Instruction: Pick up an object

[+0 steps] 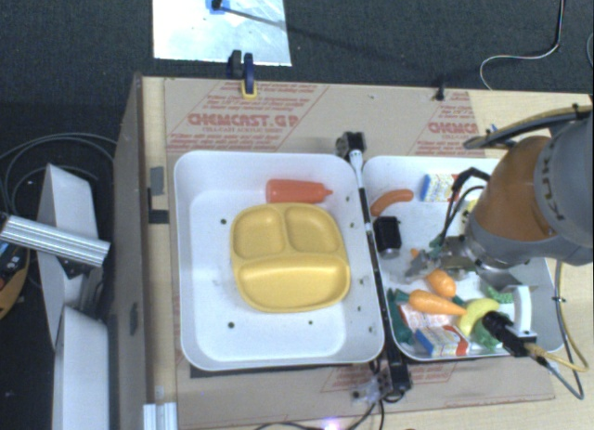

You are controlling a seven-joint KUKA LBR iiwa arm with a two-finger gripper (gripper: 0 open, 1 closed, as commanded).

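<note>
My gripper (425,261) hangs low over the middle of the right bin (406,167), with the grey and orange arm (520,205) reaching in from the right. Just below it lie a small orange piece (442,282) and a longer orange carrot (434,303). A yellow banana (475,313) and a red-and-white packet (432,335) lie at the bin's front. A black block (386,234) sits left of the gripper. A brown sausage (391,200) and a blue-and-white item (434,186) lie at the back.
The left bin (200,233) holds a yellow divided plate (288,256) and an orange-red toy (297,191) behind it. A black clamp (354,146) stands on the rim between the bins. Cardboard (251,117) surrounds both bins.
</note>
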